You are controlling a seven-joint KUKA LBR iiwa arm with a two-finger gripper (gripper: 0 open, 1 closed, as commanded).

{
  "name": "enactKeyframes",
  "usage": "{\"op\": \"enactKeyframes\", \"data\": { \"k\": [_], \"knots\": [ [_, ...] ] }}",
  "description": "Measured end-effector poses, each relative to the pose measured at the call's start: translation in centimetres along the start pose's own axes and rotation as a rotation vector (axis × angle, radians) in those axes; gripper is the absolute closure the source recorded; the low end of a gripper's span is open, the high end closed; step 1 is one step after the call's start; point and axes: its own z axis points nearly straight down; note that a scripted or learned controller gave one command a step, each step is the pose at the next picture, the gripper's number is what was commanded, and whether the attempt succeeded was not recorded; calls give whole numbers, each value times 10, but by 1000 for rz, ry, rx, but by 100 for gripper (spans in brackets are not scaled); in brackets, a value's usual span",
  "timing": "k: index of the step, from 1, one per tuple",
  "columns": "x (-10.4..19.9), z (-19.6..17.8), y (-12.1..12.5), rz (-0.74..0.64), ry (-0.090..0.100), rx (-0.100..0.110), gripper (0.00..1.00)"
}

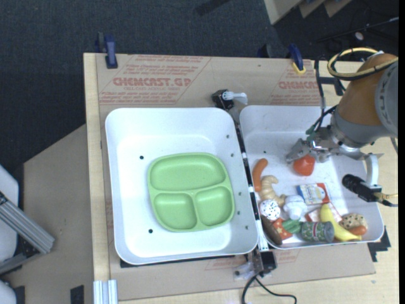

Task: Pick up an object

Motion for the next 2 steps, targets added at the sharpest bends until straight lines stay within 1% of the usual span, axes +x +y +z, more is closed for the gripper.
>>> {"op": "enactKeyframes", "data": {
  "k": [1,2],
  "knots": [
    [5,0,-9,1,3,6,0],
    [5,-11,-8,1,2,2,100]
  ]
}}
